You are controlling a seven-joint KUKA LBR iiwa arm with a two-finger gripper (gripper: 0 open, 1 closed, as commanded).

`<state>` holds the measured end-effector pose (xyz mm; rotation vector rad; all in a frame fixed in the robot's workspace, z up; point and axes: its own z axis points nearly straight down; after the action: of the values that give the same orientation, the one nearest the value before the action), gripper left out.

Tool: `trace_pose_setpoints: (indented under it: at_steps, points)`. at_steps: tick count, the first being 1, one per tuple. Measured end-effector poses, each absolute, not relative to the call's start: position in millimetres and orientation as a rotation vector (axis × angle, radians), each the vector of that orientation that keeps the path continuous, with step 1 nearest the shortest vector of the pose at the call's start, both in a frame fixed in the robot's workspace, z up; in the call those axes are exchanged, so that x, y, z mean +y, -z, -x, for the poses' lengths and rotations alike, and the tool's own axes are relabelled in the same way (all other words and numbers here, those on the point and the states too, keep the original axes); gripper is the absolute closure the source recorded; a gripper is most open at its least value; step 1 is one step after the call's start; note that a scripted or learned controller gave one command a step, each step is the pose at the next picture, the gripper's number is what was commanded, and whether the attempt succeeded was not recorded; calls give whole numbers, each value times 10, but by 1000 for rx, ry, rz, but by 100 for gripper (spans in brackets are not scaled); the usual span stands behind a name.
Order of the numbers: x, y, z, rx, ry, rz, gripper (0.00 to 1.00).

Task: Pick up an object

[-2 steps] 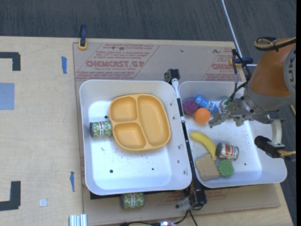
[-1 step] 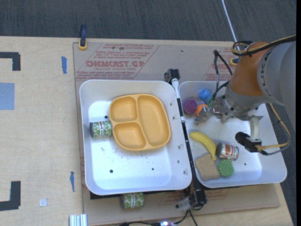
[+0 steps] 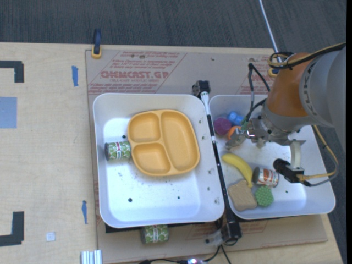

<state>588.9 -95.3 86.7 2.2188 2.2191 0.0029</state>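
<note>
Banana (image 3: 240,166) lies just below the end effector (image 3: 237,138), whose state I cannot tell.

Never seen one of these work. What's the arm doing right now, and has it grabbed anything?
Gripper low in right bin, beside purple ball; grasp unconfirmed. Banana, small can lie untouched nearby. Left bin: yellow tray.

Yellow banana (image 3: 240,167), orange-yellow divided plate (image 3: 163,142)

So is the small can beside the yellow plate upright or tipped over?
Tipped over. The can lies on its side in the left bin, touching the divided yellow plate.
</note>
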Motion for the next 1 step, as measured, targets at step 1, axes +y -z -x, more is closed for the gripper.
trace_pose_setpoints:
  at_steps: [1]
  points:
    - [-949, -869, -5733, 2219, -5, -2218, 0]
